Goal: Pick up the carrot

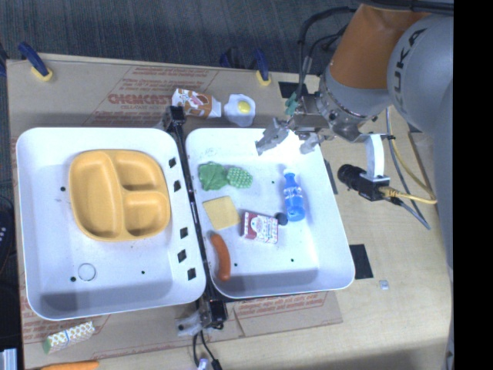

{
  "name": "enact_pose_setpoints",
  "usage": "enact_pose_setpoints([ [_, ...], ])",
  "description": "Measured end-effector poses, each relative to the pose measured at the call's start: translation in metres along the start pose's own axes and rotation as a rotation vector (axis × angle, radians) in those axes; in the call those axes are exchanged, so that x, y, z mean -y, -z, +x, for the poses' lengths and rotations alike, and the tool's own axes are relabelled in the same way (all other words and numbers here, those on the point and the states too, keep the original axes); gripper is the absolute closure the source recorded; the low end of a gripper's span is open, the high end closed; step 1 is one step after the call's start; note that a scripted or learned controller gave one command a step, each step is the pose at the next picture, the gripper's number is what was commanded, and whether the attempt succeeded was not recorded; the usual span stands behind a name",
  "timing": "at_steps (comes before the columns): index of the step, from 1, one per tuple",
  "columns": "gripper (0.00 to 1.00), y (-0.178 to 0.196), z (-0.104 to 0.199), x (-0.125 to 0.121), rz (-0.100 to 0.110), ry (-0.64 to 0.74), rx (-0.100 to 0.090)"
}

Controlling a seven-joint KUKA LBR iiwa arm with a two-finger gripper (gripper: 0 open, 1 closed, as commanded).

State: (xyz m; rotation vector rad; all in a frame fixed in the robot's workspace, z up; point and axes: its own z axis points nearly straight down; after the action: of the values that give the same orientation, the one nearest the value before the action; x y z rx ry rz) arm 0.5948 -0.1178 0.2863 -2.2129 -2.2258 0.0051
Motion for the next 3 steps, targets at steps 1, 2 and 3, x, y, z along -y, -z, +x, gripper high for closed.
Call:
enact_pose_setpoints([
  [1,0.0,-0.096,0.054,0.013,0.002,-0.113,0.0],
  [2,0.0,-0.095,0.097,0.06,0.002,-0.252,-0.001],
  [3,0.0,-0.096,0.119,0.081,0.005,-0.526,-0.001],
])
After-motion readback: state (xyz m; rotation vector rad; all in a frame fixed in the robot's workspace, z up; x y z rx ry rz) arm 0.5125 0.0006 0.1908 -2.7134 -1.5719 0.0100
